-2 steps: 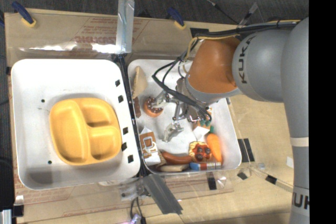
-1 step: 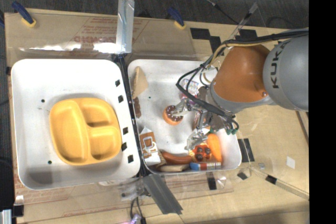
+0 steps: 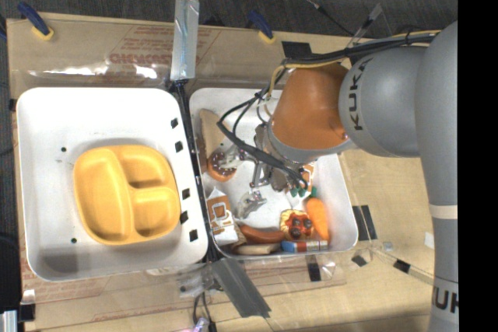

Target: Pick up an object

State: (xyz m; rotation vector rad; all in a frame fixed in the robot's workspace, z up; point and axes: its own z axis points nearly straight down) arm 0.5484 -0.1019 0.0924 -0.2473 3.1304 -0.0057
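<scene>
My gripper (image 3: 253, 202) hangs low inside the right bin (image 3: 342, 206), below the orange wrist band (image 3: 307, 109), with its metal fingers pointing down toward the bin floor. Small toy items lie around it: an orange carrot (image 3: 316, 218), a brown sausage (image 3: 261, 234), a round brown-and-white piece (image 3: 222, 164), a small orange-and-white box (image 3: 220, 215) and a dark berry cluster (image 3: 296, 225). Nothing visibly sits between the fingers.
The left bin (image 3: 47, 113) holds a yellow divided plate (image 3: 124, 192). A silver tape strip (image 3: 184, 39) stands at the divider's far end. Black cables (image 3: 241, 117) loop around the wrist. The grey arm (image 3: 412, 97) fills the right side.
</scene>
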